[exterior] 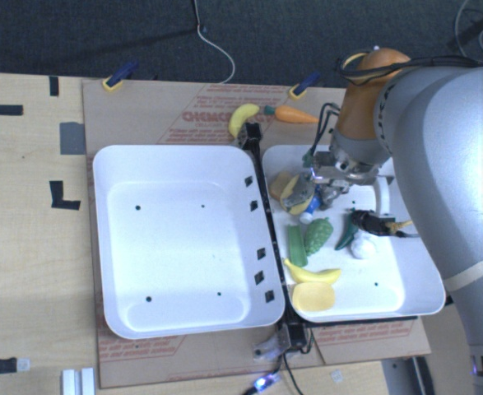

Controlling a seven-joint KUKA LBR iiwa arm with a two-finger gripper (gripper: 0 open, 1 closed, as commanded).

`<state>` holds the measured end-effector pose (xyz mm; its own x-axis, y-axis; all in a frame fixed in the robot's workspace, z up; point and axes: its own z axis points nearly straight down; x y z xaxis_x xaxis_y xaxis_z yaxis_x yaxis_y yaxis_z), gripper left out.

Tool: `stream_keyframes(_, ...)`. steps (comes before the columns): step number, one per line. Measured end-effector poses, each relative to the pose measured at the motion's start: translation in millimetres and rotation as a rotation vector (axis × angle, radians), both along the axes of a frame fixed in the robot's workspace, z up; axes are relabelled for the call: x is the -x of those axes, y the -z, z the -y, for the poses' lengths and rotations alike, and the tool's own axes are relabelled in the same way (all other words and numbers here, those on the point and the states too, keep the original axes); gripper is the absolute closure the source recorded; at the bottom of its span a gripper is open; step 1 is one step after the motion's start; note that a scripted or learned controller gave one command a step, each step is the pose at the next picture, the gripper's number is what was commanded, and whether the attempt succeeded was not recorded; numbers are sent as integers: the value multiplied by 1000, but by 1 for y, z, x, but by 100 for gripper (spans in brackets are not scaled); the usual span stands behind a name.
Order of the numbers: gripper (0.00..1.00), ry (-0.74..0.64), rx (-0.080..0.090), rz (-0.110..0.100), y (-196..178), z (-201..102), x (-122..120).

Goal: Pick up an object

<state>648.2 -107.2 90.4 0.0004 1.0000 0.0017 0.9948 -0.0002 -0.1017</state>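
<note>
Lowered over the right white plastic bin (406, 295), metal two-finger gripper (317, 189), grip state impossible to tell, poised above a tan rounded toy (289, 188) by the divider, presumably the pick target; green leafy toy (317, 235) just below

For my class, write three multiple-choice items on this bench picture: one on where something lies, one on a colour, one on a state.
1. Where does the carrot lie?
A. In the left bin
B. On the cardboard behind the bins
C. In the right bin

2. What colour is the band above the arm's wrist?
A. Orange
B. Blue
C. Green

3. Where is the gripper?
A. Over the left bin
B. Outside both bins
C. Low over the right bin

Answers: 1 B, it rests beside a banana beyond the rims. 2 A, it is orange. 3 C, it hangs above the toys there.
</note>
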Motion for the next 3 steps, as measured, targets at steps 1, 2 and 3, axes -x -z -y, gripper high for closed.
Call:
stream_keyframes(1, 100, -9, -1, 113, -101, -111, 4)
stream_keyframes(2, 100, -3, 1, 101, -132, -114, 25)
stream_keyframes(3, 100, -1, 1, 101, -156, -114, 44)
